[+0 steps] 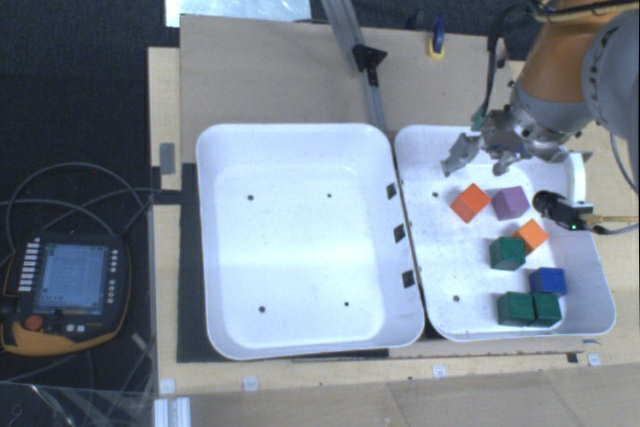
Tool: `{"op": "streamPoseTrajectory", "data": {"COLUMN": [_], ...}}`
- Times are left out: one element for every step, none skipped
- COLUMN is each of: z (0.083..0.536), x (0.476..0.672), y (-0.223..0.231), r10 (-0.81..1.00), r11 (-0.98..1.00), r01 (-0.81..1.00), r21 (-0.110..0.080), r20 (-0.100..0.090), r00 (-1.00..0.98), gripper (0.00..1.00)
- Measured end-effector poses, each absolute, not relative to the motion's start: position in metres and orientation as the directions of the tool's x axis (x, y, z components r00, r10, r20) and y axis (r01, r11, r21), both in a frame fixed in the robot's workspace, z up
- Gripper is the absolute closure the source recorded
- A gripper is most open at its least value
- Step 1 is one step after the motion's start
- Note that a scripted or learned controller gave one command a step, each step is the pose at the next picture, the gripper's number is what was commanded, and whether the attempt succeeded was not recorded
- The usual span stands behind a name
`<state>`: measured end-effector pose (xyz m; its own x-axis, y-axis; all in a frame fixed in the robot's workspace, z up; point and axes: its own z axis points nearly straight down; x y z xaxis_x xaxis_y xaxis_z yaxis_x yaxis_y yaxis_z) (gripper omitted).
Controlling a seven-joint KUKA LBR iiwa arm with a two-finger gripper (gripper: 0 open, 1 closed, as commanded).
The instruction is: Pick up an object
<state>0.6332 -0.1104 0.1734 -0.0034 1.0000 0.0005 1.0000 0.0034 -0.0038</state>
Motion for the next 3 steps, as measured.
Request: {"op": "streamPoseTrajectory", "data": {"z": [0.111, 0.09, 0.103], "x": [0.633, 0.634, 0.635], "y": [-0.108, -0.108, -0.108], "r10": [1.0, 1.0, 1.0], "r11": [0.003, 0.003, 0.005], "r01": [1.0, 1.0, 1.0], "r21": [-0.004, 0.002, 0.007], "r20": [0.0, -0.001, -0.001], "r00": [-0.003, -0.003, -0.005], "gripper": [0.0, 0.0, 1.0]}}
